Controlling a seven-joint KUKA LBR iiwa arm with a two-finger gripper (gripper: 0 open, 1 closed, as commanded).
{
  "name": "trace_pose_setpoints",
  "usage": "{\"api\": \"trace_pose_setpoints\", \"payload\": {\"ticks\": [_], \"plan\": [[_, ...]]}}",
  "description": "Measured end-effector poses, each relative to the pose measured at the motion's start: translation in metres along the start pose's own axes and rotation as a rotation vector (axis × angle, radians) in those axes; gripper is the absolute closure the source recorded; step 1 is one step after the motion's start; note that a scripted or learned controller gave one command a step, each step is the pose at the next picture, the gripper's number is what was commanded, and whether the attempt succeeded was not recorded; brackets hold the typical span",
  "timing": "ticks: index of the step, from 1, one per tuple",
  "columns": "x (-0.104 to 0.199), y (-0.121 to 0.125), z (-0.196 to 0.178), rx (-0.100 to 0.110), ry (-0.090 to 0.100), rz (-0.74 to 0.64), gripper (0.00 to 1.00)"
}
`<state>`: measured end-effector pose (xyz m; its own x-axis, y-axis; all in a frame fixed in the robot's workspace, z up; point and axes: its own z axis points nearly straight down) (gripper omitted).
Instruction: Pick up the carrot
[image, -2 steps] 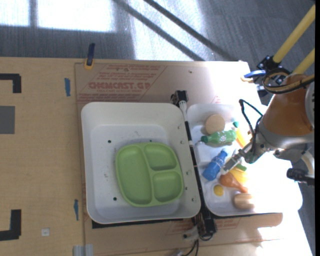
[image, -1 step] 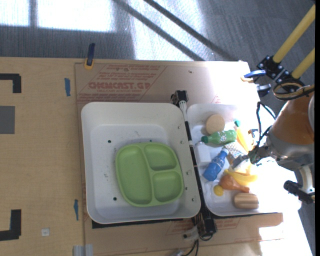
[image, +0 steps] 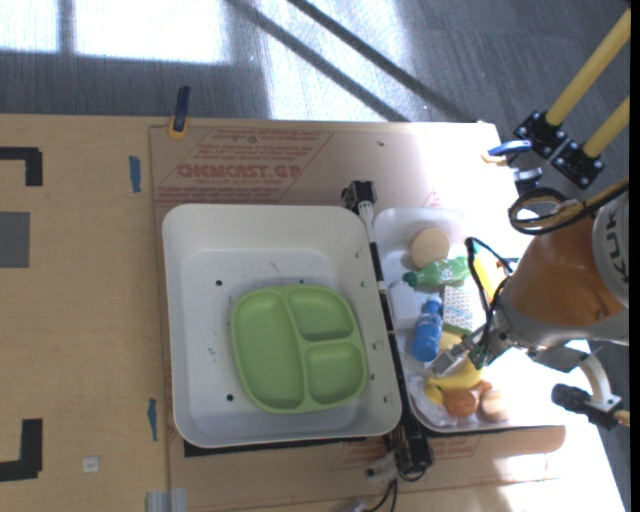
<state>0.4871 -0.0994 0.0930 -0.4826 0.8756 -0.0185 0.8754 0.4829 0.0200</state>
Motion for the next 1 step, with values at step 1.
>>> {"api": "trace_pose_setpoints", "payload": {"ticks": [1], "plan": [[-0.0760,-0.0066,-0.0448,0.014,0.007,-0.011,0.00]]}}
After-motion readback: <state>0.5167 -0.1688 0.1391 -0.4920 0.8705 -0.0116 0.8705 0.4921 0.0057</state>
